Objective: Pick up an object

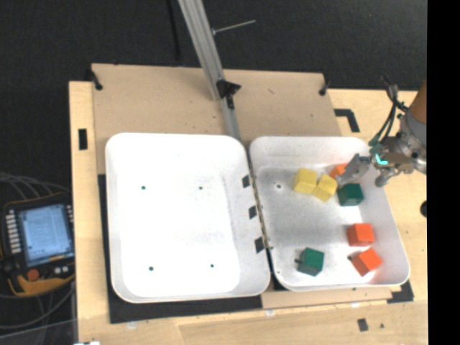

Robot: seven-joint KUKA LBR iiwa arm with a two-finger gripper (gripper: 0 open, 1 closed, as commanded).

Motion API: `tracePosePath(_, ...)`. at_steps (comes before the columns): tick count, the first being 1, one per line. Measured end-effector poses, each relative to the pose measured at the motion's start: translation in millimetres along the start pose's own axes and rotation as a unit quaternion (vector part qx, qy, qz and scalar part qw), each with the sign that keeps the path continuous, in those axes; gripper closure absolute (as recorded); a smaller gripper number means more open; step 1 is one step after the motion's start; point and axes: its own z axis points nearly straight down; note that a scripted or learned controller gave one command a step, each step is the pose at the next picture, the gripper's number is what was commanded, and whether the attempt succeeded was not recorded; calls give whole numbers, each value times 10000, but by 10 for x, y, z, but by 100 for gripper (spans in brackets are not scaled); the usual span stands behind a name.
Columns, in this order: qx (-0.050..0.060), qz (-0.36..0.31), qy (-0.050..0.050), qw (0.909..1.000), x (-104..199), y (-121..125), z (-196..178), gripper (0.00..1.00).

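Camera view: fingers [368,169] spread nr right bin [287,282] far rim, just above green block [350,194]

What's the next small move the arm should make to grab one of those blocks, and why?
Probably a short drop straight down toward the green block at the back of the right bin. The gripper sits at the bin's far right side, just above that block and next to an orange block, so it is the nearest target. Nothing shows between its fingers.
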Motion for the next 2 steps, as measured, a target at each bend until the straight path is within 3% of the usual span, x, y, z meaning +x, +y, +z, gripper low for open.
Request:
tracePosePath(1,-24,1,-3,10000,2,8,-23,0)
tracePosePath(2,7,23,-11,10000,-35,63,586,0)
